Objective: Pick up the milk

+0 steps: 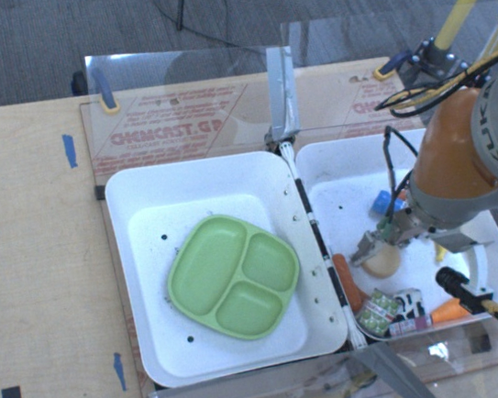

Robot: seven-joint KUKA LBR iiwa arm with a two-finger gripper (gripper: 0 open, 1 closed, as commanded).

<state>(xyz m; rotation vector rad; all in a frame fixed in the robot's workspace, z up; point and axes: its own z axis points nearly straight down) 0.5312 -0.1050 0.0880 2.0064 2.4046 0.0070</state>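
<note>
My gripper [378, 244] hangs low in the right bin [355, 161], reaching in from the right under the orange-banded wrist. Directly below it, touching or nearly touching, lies a tan rounded object [383, 263]. A small white carton with a green print [378, 313], which looks like the milk, lies on its side at the bin's front edge, a little in front of the gripper. I see nothing between the gripper's fingers.
A green divided plate [234, 276] fills the middle of the left bin [137, 256]. In the right bin are a blue item [381, 202], a red-orange stick [346, 281] along the left wall, a small bottle [412, 317], an orange piece [446, 309] and a white item [478, 267].
</note>
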